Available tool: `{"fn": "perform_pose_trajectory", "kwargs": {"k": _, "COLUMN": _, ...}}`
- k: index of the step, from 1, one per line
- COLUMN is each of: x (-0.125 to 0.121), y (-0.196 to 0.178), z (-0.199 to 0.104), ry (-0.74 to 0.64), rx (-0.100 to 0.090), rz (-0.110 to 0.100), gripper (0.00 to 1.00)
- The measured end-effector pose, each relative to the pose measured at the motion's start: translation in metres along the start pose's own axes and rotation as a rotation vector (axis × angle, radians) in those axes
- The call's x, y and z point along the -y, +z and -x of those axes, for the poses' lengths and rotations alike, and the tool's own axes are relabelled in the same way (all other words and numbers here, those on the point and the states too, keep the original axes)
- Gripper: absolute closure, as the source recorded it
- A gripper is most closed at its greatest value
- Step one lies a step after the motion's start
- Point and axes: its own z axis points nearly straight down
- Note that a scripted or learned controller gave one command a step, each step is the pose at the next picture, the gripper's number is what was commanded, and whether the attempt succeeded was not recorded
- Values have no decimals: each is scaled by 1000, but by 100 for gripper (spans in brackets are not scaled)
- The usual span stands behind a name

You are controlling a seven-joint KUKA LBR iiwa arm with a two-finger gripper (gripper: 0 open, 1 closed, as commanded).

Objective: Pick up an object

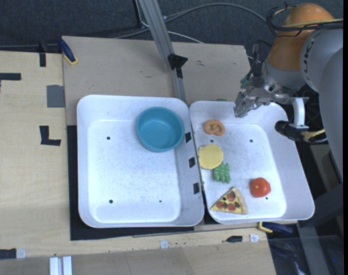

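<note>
The right bin [288, 171] holds an orange pretzel-like piece [214, 128], a yellow round disc [210, 156], a small green bunch [222, 172], a red tomato [260, 187] and a pizza slice [229, 201]. My gripper [243, 107] hangs over the bin's far edge, to the right of and slightly beyond the orange piece, apart from it. Nothing shows between its fingers. A blue bowl [159, 129] sits in the left bin [105, 171] at its far right corner.
A slanted metal pole [162, 39] runs down to the gap between the bins at the back. The tan bench [25, 153] stretches to the left, marked with dark tape pieces. Cables lie behind the bins.
</note>
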Motion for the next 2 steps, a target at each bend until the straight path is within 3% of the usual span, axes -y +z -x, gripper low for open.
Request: {"fn": "perform_pose_trajectory", "kwargs": {"k": 2, "x": -6, "y": -98, "z": 5, "ry": 0, "rx": 0, "rz": 0, "gripper": 100}}
